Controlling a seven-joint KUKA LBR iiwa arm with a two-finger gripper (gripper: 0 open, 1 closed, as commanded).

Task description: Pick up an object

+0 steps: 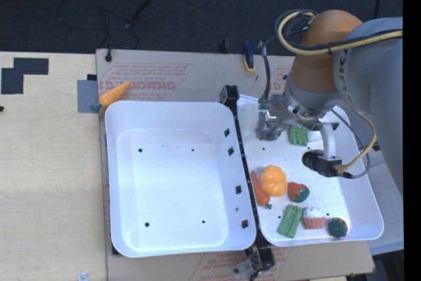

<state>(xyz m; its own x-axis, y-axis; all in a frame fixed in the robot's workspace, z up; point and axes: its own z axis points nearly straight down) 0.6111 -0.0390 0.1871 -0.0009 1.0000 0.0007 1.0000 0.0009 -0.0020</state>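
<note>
- In the camera view, the gripper (pixel 268 126) is seen low in the upper part of the right bin (pixel 368 220), beside the divider between the bins; whether the jaws are spread or pressed together cannot be told, and nothing is seen pinched between them.
- A green knobbly toy (pixel 298 135) lies just beside the gripper, on its right.
- Lower in the same bin, a yellow-orange pepper (pixel 273 180) is seen touching a red-orange piece (pixel 258 189) on its left, with a small red and green toy (pixel 298 192) just to its right.
- Near the bin's front edge, a green block (pixel 289 220), a cupcake (pixel 314 218) and a round green and red toy (pixel 337 227) are lined up close together.
- The arm (pixel 329 56) and a black cable fitting (pixel 320 163) are hung over the bin's right half.
- Open floor is left in the middle of the right bin, and the left bin (pixel 118 207) offers wide room.
- An orange carrot (pixel 113 93) lies outside, at the left bin's far corner, on a cardboard sheet (pixel 158 79).
- Red printing is seen on the cardboard, reversed and too faint to be read.
</note>
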